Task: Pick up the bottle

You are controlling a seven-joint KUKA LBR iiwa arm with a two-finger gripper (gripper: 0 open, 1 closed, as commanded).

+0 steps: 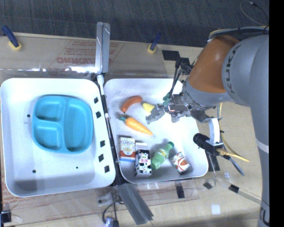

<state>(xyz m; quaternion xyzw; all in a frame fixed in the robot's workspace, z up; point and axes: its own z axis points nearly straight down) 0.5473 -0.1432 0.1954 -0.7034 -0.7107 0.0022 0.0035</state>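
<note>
Altogether: one bottle [161, 155], two cartons [127, 148], one can [181, 162], one carrot [136, 124].

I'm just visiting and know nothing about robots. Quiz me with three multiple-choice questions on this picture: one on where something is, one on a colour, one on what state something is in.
1. Where is the green bottle?
A. in the left bin
B. in the right bin, near its front edge
C. on the bench outside the bins

2. What colour is the divided tray in the left bin?
A. red
B. yellow
C. blue

3. How is the bottle just now?
A. lying in the bin, apart from the gripper
B. lifted between the fingers
C. standing on the tray

Answers: 1 B, it lies in the right bin between the cow-print carton and a small can. 2 C, the tray is plainly blue. 3 A, the gripper hovers farther back, near the carrot.
</note>
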